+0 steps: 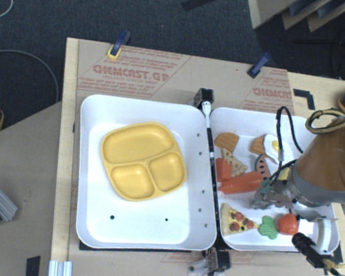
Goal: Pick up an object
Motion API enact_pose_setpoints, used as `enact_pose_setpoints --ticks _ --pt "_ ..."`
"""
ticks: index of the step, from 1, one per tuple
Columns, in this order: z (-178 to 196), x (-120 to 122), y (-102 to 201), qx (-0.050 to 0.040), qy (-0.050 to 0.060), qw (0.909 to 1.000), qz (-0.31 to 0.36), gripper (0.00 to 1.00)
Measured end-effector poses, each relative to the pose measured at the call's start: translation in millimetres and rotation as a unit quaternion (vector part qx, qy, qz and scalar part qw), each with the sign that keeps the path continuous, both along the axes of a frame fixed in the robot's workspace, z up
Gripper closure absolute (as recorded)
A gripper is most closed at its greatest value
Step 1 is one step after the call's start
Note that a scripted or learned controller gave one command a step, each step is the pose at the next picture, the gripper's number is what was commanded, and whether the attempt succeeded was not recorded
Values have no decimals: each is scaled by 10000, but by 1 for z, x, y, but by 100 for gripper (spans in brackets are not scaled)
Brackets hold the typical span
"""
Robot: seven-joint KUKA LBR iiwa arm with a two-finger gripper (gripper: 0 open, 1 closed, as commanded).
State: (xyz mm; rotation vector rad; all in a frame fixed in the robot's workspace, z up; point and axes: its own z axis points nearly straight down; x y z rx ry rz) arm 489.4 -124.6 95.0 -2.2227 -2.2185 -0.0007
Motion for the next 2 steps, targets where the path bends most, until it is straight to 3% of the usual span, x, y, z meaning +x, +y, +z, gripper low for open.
enact_pose_setpoints --ticks 2 --pt "106 0 6 -15 -39 10000 16 100"
